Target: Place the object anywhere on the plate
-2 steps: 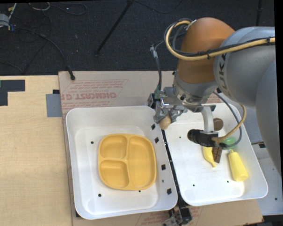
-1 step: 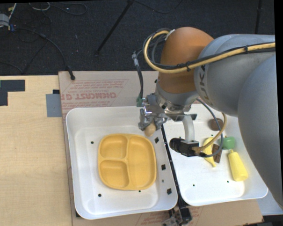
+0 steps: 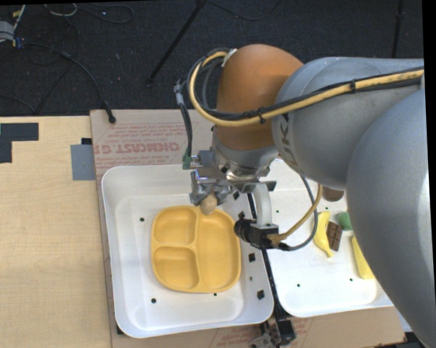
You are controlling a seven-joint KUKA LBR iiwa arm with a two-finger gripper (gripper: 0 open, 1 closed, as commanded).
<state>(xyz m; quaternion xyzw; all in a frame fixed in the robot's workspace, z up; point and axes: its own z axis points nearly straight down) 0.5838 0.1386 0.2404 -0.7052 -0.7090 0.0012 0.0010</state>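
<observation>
I cannot tell how my fingers [image 3: 208, 199] stand over the yellow plate [image 3: 195, 250], but the little tan object [image 3: 207, 202] looks light, hard and smooth, best pinched across its middle.

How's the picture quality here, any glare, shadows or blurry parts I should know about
Camera view: even, bright light; the arm looms large and soft-edged near the lens, with a sheen on its orange band; the yellow plate is sharp with a mild gloss; the left bin shows faint shadow; the background is dark.
</observation>
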